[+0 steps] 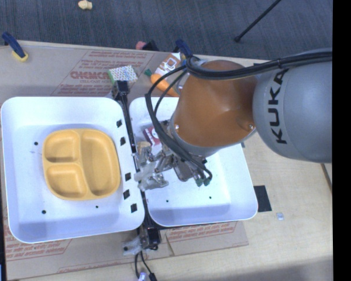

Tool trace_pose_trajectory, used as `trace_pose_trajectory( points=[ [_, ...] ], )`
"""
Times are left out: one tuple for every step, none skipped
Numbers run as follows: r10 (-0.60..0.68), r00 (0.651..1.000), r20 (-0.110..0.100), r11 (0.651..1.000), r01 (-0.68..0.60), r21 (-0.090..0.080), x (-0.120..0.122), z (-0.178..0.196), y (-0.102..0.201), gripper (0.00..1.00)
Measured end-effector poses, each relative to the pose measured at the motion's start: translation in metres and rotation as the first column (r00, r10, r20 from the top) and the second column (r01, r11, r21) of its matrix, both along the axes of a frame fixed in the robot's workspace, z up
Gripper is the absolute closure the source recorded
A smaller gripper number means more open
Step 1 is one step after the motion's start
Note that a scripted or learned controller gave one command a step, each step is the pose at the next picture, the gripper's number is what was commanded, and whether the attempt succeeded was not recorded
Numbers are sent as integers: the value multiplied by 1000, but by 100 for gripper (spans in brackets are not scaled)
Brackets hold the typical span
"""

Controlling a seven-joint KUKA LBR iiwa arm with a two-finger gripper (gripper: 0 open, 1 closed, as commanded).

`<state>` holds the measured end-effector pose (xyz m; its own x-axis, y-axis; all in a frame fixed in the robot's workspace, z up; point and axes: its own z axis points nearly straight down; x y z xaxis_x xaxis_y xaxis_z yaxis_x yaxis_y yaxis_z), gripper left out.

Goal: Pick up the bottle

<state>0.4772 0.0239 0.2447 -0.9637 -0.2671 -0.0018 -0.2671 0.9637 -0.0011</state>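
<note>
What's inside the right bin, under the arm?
The gripper hangs low over the right bin, near its left wall. A red and white scrap peeks out beside the wrist. The arm covers most of the floor, so whether the bottle lies there is hidden.

A single fixed camera sits above the desk (292, 233) and looks down at a slant, taking in both white bins (23, 215) side by side. The arm (292, 110) enters from the right, close under the lens. Dark floor (164, 10) lies along the top.
</note>
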Motion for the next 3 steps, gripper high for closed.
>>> trace_pose_trajectory(
  points=[
    [19,1000,-1,1000,-19,-1,13,38,-46,100],
    [-141,990,-3,990,141,0,9,-22,-14,100],
    [74,997,0,997,-74,0,3,-2,-37,100]
  ],
)
